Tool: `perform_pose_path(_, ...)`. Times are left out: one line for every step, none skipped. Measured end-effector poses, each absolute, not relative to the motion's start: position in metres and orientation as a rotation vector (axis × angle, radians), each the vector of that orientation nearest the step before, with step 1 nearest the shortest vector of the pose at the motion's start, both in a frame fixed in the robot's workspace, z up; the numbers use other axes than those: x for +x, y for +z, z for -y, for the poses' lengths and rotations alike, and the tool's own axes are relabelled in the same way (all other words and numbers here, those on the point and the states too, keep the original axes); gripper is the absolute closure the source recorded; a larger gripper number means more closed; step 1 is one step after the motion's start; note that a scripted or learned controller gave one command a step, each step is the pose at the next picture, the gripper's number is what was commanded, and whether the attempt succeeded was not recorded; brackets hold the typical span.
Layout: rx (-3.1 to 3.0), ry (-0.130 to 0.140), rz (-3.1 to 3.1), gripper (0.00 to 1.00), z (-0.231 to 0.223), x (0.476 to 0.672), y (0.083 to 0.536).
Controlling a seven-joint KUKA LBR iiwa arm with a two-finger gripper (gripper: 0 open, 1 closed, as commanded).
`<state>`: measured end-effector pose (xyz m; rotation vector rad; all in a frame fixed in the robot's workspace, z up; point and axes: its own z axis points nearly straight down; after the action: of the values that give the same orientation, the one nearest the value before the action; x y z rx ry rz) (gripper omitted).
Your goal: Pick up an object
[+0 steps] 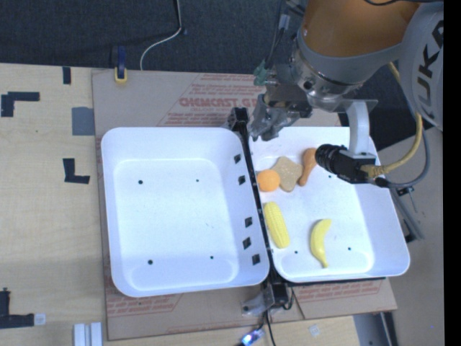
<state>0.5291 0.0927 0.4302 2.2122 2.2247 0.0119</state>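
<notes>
Pale wooden bench top (43, 215) spreads across the lower left, with a brown cardboard sheet (180, 99) laid over it and dark fabric behind. On the cardboard sit two shallow white plastic bins side by side, touching along a seam marked by small black clips: the left bin (173, 215), bare but for four dark dots, and the right bin (367, 222), which carries all the loose items. The grey arm with its orange band (353, 13) reaches in from the upper right, and its two-finger gripper (265, 125) hangs over the far left corner of the right bin, close to the dividing rim; its fingers are dark and bunched together against the wrist hardware, so whether they are parted or closed cannot be told, and nothing can be seen between them. Within the right bin, a yellow corn cob (276, 225) lies near the seam, a yellow banana (320, 242) just beside it to the right, a tan bread-shaped piece (288, 173) farther back, a brown drumstick-like piece (307, 166) near it, and a small orange ball (268, 182) touching the tan piece.
</notes>
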Motion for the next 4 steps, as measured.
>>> perform_pose_path(2.216, -0.004, -2.225, 1.00, -0.091, 0.530, 0.434)
perform_pose_path(2.212, 0.016, -2.224, 1.00, -0.134, 0.516, 0.541)
perform_pose_path(2.220, -0.002, -2.223, 0.00, -0.132, 0.516, 0.535)
perform_pose_path(2.216, -0.012, -2.233, 0.00, -0.216, 0.548, 0.453)
